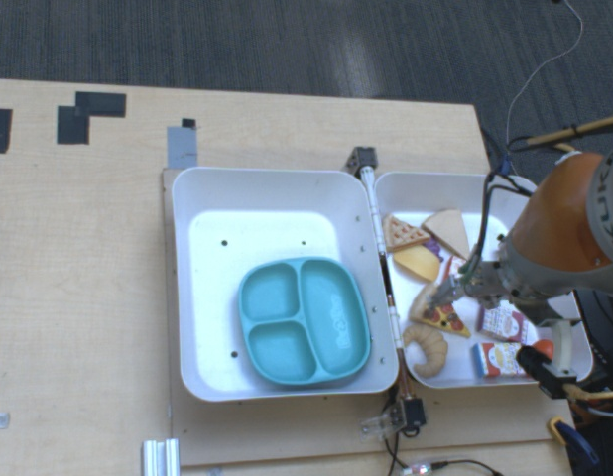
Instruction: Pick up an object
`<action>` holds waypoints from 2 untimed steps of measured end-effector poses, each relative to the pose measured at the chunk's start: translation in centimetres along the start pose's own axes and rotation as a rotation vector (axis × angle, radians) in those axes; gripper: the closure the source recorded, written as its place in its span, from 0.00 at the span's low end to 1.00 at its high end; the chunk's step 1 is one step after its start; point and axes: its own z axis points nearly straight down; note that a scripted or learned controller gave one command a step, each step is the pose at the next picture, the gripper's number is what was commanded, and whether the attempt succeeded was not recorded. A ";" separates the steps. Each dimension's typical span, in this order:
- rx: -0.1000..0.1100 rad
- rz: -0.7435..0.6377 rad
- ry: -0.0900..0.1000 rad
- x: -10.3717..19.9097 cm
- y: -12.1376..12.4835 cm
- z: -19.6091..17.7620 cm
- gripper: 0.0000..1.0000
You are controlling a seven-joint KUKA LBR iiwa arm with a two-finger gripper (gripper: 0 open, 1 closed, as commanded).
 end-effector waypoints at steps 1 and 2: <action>0.013 0.011 -0.008 2.1 -0.8 3.5 0.00; 0.006 0.008 -0.008 2.2 -0.5 2.2 1.00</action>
